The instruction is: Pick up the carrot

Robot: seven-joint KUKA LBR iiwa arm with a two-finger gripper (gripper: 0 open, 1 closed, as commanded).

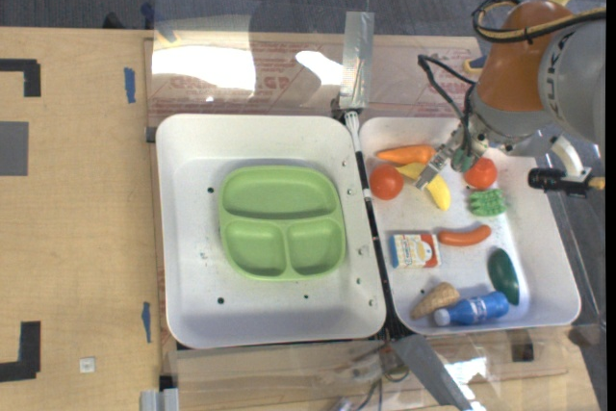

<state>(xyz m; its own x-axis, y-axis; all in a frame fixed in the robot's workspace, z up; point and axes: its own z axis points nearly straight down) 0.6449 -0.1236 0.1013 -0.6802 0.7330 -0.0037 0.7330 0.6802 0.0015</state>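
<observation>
On your left sits the left bin [183,207], with a green divided plate [283,219] in its middle and bare white floor all round it out to the rim. The right bin [563,265] is crowded (little free floor between items). Near its divider edge lies a red tomato [386,182]. The carrot [405,153] is just above it, close to the far rim, its long axis running roughly left to right with the right end tilted slightly up. A yellow banana [436,190] lies just below the carrot's right end. The gripper [452,155] is down at the carrot's right end; you cannot tell whether it is spread or closed, or grasping anything. The arm [525,63] enters from the upper right, wrist pointing down-left.
</observation>
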